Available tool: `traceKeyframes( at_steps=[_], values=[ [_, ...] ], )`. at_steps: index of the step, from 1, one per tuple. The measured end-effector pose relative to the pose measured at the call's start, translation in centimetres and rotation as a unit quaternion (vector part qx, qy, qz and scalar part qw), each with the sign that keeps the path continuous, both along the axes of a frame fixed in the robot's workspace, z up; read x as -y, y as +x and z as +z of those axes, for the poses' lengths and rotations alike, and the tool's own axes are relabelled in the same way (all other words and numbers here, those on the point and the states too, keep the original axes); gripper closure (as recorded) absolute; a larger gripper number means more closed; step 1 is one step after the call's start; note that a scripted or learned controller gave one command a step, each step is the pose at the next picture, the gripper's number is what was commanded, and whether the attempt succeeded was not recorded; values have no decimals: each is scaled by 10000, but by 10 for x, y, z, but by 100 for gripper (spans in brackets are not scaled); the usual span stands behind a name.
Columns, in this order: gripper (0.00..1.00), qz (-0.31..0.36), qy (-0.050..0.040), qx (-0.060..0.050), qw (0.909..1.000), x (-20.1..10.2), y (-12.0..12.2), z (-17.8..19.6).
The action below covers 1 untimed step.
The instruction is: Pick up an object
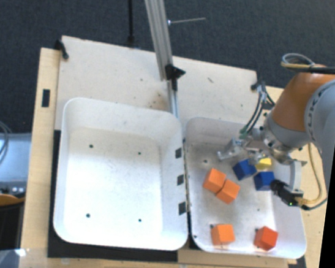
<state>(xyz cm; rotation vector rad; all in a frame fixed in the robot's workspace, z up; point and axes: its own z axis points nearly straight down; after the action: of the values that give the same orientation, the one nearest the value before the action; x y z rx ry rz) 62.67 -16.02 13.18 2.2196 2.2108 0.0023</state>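
Observation:
My gripper (252, 153) hangs low over the back of the right bin (213, 140), below the arm's orange band. Just under it lie a small yellow block (264, 163) and two blue blocks (244, 169) (264, 180), all close to the gripper's tip. The gripper body hides part of the yellow block. Two orange blocks (214, 181) (228, 191) touch each other in the bin's middle. Another orange block (223, 233) and a red-orange block (266, 238) rest near the front wall.
The left bin (73, 148) stands beside the right one, their walls touching. A slanted metal rail (160, 30) runs from the top of the view down to the gap between the bins. A cable with a black plug (287, 195) trails off the wrist on the right.

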Motion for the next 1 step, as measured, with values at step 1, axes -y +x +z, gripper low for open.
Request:
traceKeyframes(
  at_steps=[1],
  values=[
    [100,-20,3,27,10000,1,1,12]
  ],
)
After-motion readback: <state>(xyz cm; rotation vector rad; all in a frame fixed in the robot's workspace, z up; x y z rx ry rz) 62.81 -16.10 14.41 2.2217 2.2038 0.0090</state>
